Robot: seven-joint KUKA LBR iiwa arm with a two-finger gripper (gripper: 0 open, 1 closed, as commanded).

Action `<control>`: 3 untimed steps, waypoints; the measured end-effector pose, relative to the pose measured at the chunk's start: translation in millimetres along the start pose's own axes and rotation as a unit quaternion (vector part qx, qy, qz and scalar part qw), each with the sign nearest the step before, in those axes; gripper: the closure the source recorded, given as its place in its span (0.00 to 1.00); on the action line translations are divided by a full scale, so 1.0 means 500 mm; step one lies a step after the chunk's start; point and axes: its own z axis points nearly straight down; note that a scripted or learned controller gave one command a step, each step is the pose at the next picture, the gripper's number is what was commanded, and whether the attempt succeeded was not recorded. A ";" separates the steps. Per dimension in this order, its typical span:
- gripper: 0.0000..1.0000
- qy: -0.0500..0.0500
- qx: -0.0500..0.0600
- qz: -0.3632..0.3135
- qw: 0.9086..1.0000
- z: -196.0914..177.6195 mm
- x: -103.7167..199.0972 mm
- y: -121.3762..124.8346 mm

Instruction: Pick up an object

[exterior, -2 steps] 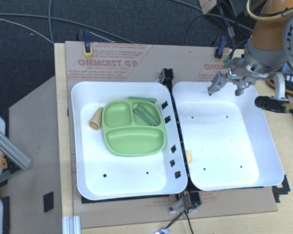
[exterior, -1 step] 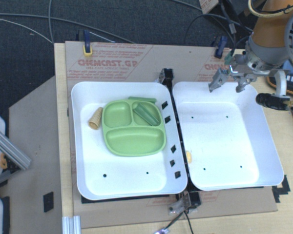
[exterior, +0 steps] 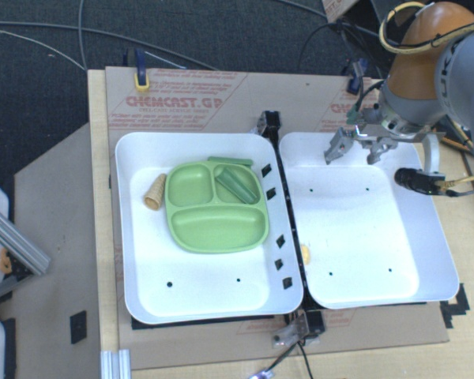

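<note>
from above, the gripper hangs over the far edge of the right bin, its two fingers spread apart with nothing between them. in the left bin lies a pale green divided plate holding a darker green piece, with a small tan cone just beside the plate's left edge.

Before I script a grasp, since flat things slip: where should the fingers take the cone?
Grip the cone across its middle, coming straight down from above. It lies on its side on the left bin's floor, just left of the green plate, so close the fingers across its length, clear of the plate rim.
</note>
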 end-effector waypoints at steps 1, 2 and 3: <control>0.00 0.000 0.000 0.000 1.000 0.084 0.000 -0.001; 0.00 0.000 0.000 0.000 1.000 0.159 0.002 -0.002; 1.00 0.000 -0.003 0.000 1.000 0.131 0.002 0.002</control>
